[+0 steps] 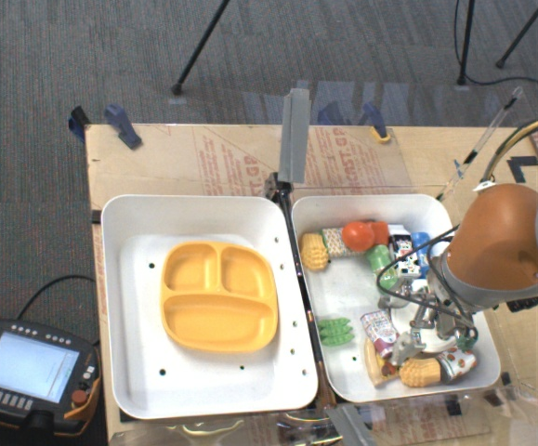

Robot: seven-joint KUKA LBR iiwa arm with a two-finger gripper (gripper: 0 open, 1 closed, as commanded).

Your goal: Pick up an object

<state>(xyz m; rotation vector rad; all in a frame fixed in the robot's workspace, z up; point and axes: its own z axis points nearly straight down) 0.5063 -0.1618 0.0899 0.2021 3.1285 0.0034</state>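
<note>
Gripper: the gripper (424,331) hangs low in the near right part of the right bin (343,379), below the orange band (499,235) of the arm; whether it is spread or pressed together I cannot tell, since cables and metal parts blur its tip.
Step in hand: judged as the descent or reach onto a target; nothing is visibly pinched, so the pick does not look made yet.
Task's thing: the likeliest targets lie just beside the tip, a small printed pouch (380,326) to its left and a corn cob (420,372) on its near side, both resting on the bin floor.
Next move: it calls for centring over one item, closing firmly and lifting straight up, because the near cluster is crowded and a neighbour could be dragged along.
Near cluster: the corn cob is yellow and bumpy, rounded; a pale rounded toy (456,364) touches it on the right.
Far cluster: a second corn piece (314,250), a smooth red tomato-like toy (361,235), a green piece (380,257) and a printed box (401,247) sit close together along the far wall.
Loose item: a green pea pod (335,331), glossy and ridged, lies apart near the left wall.
Left bin: the left bin (134,342) holds a yellow divided plate (220,295), smooth plastic with three compartments.
Bins: shallow, white, rounded corners, hard matte plastic.
</note>
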